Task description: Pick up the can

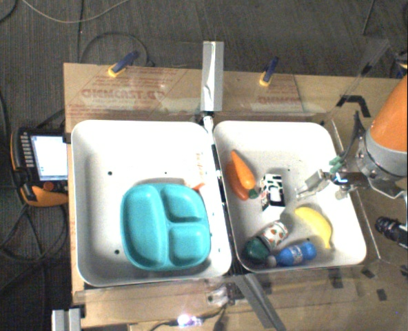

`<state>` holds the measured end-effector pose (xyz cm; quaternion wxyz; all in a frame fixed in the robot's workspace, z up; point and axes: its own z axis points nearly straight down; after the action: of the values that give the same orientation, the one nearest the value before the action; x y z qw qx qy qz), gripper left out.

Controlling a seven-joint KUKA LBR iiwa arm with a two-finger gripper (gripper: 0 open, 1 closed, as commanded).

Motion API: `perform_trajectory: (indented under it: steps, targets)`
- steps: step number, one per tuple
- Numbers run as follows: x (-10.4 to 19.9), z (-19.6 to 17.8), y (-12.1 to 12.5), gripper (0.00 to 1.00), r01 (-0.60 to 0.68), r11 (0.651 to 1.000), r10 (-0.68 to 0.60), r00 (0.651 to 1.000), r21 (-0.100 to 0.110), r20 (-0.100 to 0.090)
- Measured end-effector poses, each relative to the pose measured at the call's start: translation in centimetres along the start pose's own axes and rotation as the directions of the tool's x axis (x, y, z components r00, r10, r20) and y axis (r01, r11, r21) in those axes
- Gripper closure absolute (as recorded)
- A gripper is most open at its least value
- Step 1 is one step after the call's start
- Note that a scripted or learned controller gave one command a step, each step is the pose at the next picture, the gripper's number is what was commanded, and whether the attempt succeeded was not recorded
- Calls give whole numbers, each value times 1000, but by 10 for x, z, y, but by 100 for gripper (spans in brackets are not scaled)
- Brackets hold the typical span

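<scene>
Robot arm reaching into the right of two white bins, its claw above a banana.

The gripper hangs with fingers apart, holding nothing, just above the banana. The can lies near the right bin's front edge, beside a blue bottle. A teal divided plate sits in the left bin.
</scene>
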<state>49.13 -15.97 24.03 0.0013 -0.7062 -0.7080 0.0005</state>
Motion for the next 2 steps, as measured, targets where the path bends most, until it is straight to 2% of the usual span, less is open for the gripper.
perform_trajectory:
  steps: [1,2]
  targets:
    - [-14,135,-6,0,-263,965,263,965,-2,-1]
    - [45,150,-4,0,-235,972,236,972,-19,7]
